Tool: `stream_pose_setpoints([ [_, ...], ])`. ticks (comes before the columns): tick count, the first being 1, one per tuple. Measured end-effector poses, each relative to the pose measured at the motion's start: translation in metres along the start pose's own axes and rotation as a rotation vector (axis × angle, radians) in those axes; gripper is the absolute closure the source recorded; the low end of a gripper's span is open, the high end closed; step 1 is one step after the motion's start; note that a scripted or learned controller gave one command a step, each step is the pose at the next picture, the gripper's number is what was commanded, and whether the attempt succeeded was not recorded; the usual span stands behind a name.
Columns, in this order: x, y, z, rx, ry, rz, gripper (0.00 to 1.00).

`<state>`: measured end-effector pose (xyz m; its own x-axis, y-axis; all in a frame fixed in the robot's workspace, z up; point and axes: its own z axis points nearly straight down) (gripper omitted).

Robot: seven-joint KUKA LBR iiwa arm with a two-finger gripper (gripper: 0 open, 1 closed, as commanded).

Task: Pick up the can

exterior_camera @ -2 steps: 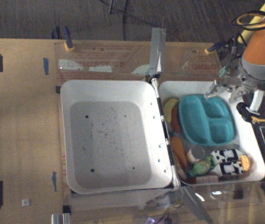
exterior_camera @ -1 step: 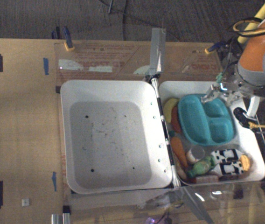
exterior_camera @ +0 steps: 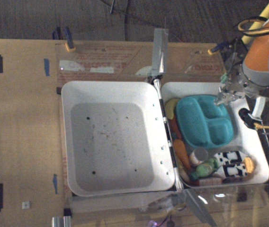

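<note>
Look to the upper right of the camera view and you find your arm reaching in from that side, its grey body carrying the orange band just above the wrist, with cables looping over the top of it. Below the band the wrist narrows into the gripper, which points down and toward the left of the view (the metal parts there are small and blurred, so you get little detail of the tip). A black-and-white fitting juts out from the wrist on its lower right side.
</note>
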<state>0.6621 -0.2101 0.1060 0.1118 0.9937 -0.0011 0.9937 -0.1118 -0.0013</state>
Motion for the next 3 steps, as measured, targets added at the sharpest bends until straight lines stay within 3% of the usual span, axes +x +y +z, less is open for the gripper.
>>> stream_pose_setpoints([
  [1, 0.001, 0.001, -0.001, -0.001, 0.002, -0.001, 0.0],
  [2, 0.001, 0.001, -0.007, 0.002, 0.0, -0.004, 1.0],
  [3, -0.001, 0.004, -0.075, 0.006, 0.0, 0.09, 1.0],
])
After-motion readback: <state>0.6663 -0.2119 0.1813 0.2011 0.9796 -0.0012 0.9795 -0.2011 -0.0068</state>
